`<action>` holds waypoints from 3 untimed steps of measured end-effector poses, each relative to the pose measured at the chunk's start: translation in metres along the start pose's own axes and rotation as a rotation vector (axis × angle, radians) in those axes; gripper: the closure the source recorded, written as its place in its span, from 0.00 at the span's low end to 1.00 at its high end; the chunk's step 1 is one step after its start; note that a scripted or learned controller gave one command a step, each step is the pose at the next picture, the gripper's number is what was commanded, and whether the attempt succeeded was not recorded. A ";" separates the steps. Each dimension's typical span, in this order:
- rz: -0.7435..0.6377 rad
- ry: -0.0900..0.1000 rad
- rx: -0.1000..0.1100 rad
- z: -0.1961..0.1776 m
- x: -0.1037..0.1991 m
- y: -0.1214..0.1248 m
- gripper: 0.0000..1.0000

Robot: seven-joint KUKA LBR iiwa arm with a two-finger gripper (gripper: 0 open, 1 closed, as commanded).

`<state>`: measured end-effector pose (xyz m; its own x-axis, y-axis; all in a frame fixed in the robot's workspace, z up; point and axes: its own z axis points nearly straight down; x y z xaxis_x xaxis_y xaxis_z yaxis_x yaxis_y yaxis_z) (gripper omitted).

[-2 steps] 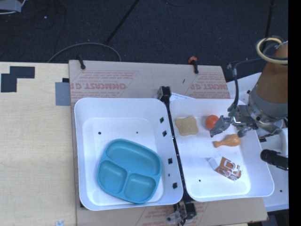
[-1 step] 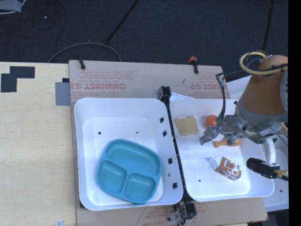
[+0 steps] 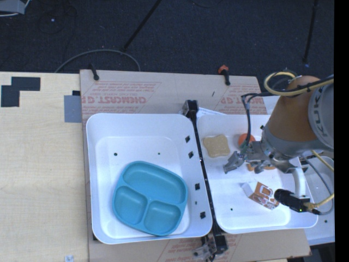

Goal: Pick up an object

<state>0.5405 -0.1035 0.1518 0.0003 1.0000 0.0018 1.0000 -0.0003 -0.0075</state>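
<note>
The arm is thick and round, with a grey shell at the right side of the view. Just above the wrist it has a wide orange band, shaped like a smooth cone. A yellow cable makes a loop at the far side of this band, and a thin black cable runs down along its left side. Below the band is a grey metal wrist part. The hand is small, made of grey and dark metal pieces with a few fine wires. Near it, a white curved bracket carries a black cylinder-shaped part, and more thin cables hang at the right.
</note>
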 end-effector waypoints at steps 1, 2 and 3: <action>0.000 0.000 0.001 0.044 0.001 -0.004 0.00; 0.008 0.000 -0.002 0.032 -0.001 -0.004 1.00; 0.006 -0.002 -0.009 -0.017 -0.012 -0.005 1.00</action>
<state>0.5356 -0.1155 0.1692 0.0059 1.0000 -0.0007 1.0000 -0.0059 0.0014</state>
